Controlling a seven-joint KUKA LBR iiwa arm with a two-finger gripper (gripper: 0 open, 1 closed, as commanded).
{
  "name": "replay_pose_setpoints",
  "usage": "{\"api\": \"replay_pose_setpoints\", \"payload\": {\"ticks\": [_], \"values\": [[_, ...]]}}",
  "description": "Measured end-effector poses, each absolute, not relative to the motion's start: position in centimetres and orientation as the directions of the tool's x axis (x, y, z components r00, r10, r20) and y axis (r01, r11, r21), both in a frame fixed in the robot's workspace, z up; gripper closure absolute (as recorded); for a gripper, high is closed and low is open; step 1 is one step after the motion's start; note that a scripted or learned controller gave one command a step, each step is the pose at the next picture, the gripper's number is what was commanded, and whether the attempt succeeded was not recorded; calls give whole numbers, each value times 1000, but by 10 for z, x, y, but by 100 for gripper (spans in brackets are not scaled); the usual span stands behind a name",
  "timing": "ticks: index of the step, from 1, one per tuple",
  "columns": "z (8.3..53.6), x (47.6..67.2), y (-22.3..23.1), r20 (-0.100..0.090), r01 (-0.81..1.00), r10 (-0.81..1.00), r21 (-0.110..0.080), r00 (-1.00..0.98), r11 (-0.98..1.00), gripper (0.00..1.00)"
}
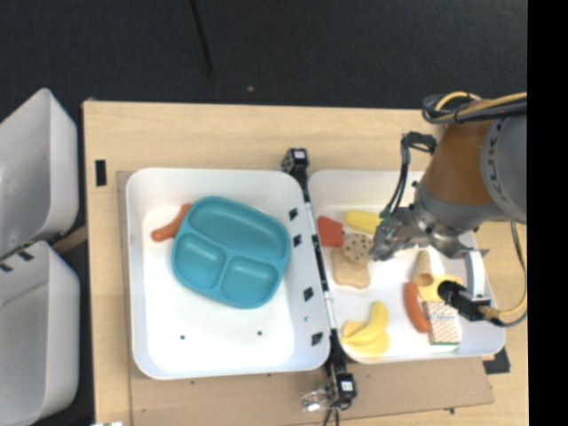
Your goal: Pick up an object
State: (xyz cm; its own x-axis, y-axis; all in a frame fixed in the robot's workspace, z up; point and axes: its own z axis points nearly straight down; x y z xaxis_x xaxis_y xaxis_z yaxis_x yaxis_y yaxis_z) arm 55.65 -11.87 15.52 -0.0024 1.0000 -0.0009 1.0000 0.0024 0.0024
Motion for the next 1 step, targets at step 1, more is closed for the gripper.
{"api": "replay_pose_setpoints", "payload": {"ticks": [1], "values": [[204,566,-126,-2,1000,1000,3,-2,2,100]]}}
